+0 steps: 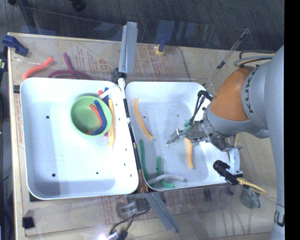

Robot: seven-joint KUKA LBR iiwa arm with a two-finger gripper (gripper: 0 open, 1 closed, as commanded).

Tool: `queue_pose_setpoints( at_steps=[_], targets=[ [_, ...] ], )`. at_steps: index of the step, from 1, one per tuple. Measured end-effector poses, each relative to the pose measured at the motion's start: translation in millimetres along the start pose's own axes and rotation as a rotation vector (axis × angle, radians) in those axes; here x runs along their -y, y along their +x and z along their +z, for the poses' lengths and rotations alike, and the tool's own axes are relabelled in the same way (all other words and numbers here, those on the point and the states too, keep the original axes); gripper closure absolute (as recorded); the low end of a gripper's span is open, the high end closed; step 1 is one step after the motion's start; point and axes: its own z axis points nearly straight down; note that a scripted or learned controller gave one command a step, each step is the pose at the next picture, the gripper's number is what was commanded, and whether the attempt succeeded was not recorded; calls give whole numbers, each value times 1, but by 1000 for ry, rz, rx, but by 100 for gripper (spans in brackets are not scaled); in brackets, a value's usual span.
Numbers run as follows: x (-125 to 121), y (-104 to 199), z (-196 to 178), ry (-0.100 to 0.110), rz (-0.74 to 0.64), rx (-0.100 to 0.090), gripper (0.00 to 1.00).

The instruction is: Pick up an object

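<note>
arm (250,104) over right bin (160,91) | fingers (176,137) spread, holding nothing | orange stick (190,154) just beside, right

Partial letters "KU" on arm (260,91), red bench print unreadable

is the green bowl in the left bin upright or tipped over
Upright: the green bowl shows its open mouth to the overhead camera, with red, blue and orange pieces inside, in the left bin.
</note>
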Motion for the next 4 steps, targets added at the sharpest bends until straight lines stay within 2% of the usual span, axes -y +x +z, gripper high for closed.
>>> queue_pose_setpoints(
  at_steps=[1, 2, 3, 4],
  targets=[
    [-1, -2, 34, 2, -92, -2, 0],
    [11, -6, 15, 0, 10, 1, 0],
    [23, 3, 34, -7, -18, 1, 0],
    [23, 2, 25, -4, -21, 1, 100]
  ],
)
